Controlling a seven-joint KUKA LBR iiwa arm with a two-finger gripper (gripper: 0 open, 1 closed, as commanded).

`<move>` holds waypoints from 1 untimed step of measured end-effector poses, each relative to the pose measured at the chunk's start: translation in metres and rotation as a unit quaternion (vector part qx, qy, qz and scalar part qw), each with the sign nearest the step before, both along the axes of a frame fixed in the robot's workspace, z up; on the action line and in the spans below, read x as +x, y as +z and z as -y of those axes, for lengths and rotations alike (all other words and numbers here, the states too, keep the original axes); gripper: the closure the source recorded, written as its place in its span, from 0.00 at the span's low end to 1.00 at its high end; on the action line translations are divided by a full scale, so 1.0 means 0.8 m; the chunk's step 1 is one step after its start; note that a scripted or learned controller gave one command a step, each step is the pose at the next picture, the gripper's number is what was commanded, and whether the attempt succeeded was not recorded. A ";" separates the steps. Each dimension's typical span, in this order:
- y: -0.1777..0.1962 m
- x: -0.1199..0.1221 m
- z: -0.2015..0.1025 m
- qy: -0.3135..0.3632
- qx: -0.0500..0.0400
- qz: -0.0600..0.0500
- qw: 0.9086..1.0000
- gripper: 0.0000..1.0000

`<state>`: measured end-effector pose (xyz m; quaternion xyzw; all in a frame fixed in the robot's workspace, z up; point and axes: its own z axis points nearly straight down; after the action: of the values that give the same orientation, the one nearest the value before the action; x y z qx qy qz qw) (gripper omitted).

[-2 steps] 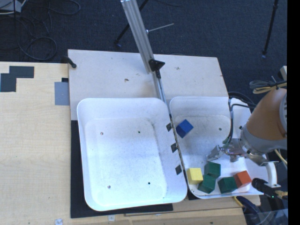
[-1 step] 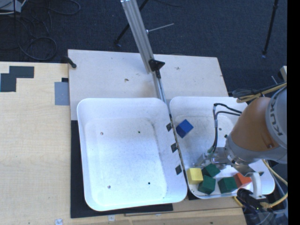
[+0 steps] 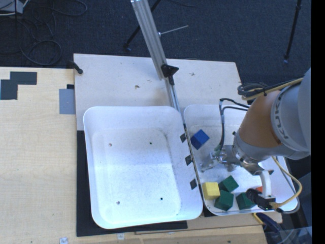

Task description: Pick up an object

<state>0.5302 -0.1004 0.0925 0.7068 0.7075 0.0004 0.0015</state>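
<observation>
Gripper [image 3: 210, 161] low in right bin [image 3: 213, 117], finger state can't tell; centre over yellow block [image 3: 211, 189], clear of green blocks [image 3: 229, 191], before closing

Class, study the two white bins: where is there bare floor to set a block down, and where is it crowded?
The left bin has bare floor from wall to wall. In the right bin, a bare strip lies at the far end, above the blue block. Its near end is crowded: the yellow block and green blocks cluster there, under the gripper.
</observation>
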 end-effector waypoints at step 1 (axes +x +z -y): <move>-0.001 0.064 0.000 0.000 0.000 0.000 1.000 0.00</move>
<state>0.5815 -0.1002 0.0918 0.7068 0.7074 0.0003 0.0010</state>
